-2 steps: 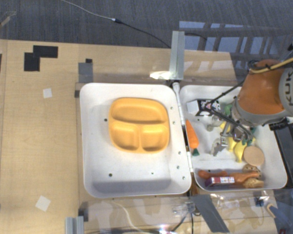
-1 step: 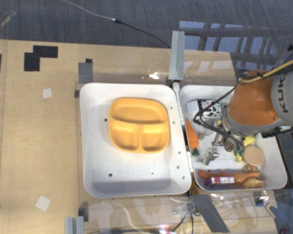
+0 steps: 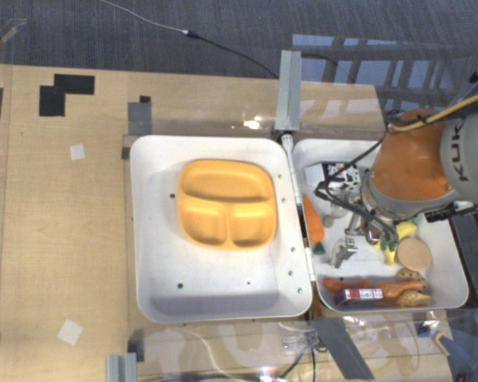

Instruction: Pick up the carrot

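Camera view: a yellow three-compartment plastic tray lies well left of the claw. The slim orange carrot hugs the right bin's left wall, just left of the claw, whose spread I cannot tell. Closing there risks striking the wall.

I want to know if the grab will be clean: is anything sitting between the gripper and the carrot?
Nothing visible does. The carrot lies against the right bin's left wall, and the gripper hangs just right of it, over bare bin floor.
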`<state>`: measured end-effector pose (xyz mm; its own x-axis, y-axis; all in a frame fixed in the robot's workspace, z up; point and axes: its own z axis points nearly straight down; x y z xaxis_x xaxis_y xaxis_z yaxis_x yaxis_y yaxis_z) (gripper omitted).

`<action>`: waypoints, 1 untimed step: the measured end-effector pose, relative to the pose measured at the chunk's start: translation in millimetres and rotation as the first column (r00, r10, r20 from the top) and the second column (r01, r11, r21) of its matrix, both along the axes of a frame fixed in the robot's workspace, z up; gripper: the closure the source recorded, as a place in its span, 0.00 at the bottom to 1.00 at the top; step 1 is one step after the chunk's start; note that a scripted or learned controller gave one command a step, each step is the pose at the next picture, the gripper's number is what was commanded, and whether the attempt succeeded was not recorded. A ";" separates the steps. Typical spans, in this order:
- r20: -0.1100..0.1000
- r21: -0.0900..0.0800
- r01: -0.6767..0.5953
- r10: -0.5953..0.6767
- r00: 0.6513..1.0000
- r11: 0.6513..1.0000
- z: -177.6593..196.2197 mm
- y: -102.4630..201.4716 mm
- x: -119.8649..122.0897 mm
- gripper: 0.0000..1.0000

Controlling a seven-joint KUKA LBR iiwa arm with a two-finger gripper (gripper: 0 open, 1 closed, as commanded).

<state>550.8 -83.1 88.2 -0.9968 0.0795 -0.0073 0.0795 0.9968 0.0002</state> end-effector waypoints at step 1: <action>0.012 0.000 0.050 -0.050 0.999 0.999 1.3 0.2 -18.8 0.00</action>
